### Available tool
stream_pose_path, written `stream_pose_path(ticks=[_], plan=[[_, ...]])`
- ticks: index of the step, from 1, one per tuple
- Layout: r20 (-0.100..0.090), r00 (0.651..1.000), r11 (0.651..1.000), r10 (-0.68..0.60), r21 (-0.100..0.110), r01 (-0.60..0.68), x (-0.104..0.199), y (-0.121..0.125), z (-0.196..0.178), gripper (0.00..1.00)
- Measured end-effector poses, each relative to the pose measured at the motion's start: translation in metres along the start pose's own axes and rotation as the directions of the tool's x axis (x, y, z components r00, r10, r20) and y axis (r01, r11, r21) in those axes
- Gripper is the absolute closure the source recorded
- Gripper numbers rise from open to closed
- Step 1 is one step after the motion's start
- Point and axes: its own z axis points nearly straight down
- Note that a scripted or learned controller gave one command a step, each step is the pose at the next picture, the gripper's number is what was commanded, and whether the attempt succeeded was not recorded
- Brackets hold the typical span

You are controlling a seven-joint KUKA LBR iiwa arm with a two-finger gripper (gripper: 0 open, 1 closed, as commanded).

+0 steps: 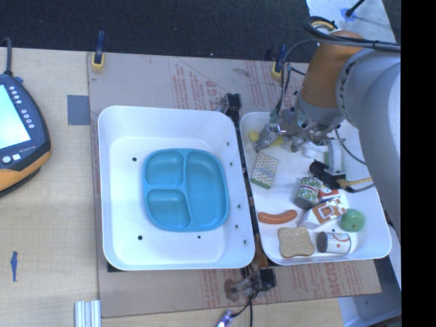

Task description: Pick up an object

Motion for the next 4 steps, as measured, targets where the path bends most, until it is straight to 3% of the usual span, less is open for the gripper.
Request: stream_pose_path(ticks=[4], plan=[[0.0, 1.0, 1.0, 0.002, -0.001, -0.002, -0.0018, 0.0001, 0.0, 0.0]])
